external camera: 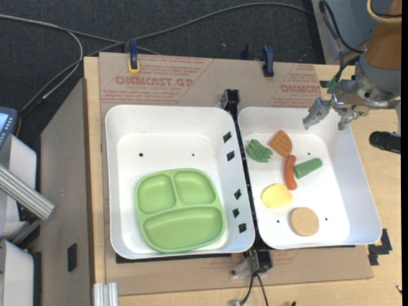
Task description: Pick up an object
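The grey arm with its orange band comes in from the upper right, and its two-finger gripper hangs over the far right corner of the right-hand shallow white bin. The two grey fingers are spread wide apart with nothing between them, one pointing toward the bin's back wall and the other over its right rim. All the small things lie in this right bin, apart from the gripper. Near the back sits a leafy green toy vegetable, and just beside it to the right a tan, waffle-patterned toy biscuit. In front of those, an orange-red toy sausage lies lengthwise, touching a dark green cylindrical toy that angles off to its right. A rounded yellow toy rests just below the sausage's near end, and a flat round tan disc lies nearest the front edge. The left-hand shallow white bin holds a light green plastic divided plate with three compartments, set toward its front. Both bins sit on a brown cardboard sheet clipped at the back.
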You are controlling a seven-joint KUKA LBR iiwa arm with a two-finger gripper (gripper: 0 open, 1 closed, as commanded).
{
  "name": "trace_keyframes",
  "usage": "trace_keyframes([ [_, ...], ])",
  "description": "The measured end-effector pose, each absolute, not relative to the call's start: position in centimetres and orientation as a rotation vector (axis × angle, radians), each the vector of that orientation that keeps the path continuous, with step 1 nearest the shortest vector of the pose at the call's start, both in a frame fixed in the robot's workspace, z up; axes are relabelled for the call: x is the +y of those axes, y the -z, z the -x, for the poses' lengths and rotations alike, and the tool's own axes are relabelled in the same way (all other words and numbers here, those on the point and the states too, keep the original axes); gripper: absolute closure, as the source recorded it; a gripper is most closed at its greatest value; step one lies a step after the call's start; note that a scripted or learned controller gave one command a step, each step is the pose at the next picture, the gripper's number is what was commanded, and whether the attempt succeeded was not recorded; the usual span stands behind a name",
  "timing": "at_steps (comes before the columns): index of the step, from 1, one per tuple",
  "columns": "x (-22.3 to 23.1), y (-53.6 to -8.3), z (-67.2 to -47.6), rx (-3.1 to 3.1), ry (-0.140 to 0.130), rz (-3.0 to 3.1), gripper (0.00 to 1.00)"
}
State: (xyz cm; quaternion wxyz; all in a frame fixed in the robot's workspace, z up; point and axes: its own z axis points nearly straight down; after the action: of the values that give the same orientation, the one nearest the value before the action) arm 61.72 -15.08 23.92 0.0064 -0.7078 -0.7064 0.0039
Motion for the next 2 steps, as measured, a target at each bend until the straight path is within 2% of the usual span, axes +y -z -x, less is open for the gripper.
trace_keyframes([
  [1,-15.0,-24.6,-61.9,-2.220,-0.002,2.218,0.00],
  [2,-15.2,-19.0,-62.6,-2.216,-0.008,2.216,0.00],
])
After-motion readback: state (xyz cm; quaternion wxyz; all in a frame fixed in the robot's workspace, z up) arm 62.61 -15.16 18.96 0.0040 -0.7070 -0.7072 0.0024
